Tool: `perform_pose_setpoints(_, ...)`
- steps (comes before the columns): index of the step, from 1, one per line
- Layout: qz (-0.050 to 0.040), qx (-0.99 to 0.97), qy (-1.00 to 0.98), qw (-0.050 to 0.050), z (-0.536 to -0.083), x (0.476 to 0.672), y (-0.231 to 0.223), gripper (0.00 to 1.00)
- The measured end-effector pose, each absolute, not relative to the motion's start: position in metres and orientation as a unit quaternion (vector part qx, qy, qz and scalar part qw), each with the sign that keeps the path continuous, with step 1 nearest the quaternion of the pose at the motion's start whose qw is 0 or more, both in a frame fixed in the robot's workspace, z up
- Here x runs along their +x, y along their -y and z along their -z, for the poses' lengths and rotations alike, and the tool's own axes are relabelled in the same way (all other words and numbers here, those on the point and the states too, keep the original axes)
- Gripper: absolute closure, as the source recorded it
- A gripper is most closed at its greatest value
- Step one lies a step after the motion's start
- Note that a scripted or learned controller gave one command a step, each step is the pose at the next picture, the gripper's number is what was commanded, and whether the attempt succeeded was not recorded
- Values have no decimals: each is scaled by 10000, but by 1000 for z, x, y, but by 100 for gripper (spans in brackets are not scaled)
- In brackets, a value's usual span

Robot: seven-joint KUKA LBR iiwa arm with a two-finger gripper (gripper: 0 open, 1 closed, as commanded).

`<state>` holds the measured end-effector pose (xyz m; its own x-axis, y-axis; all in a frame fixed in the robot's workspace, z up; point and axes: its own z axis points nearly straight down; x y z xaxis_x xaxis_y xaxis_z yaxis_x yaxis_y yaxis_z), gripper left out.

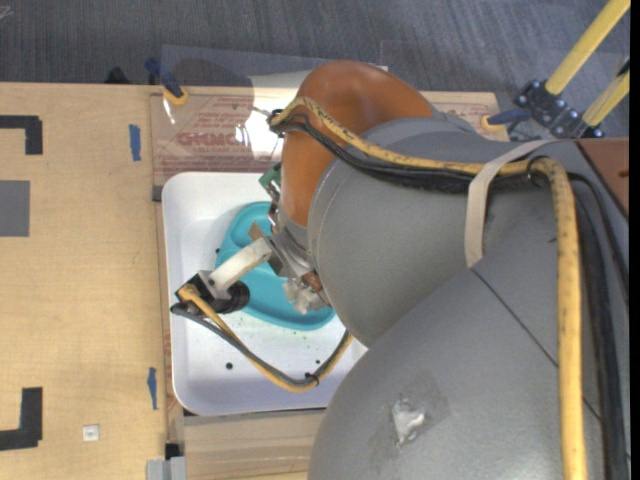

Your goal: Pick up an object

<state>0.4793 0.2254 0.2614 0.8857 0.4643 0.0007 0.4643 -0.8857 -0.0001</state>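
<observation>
A turquoise, rounded plastic object [262, 290] lies in the white bin [190, 228], partly hidden under the arm. My gripper [296, 286] reaches down onto its right part, close against the turquoise surface. The big grey arm with its orange band covers most of the bin's right half and hides the fingers.
A clear plastic sheet with red print [215, 128] lies behind the bin. A wooden bench surface [75, 268] with black marks extends to the left. Small dark specks dot the bin floor near its front [230, 366].
</observation>
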Motion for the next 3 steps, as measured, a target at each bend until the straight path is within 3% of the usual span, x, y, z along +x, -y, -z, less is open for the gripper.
perform_pose_setpoints(1,-21,-9950,997,-10,-189,478,-224,100)
perform_pose_setpoints(2,38,-9938,1111,21,-322,483,-225,100)
perform_pose_setpoints(3,-27,-9760,2177,-5,-248,478,-225,100)
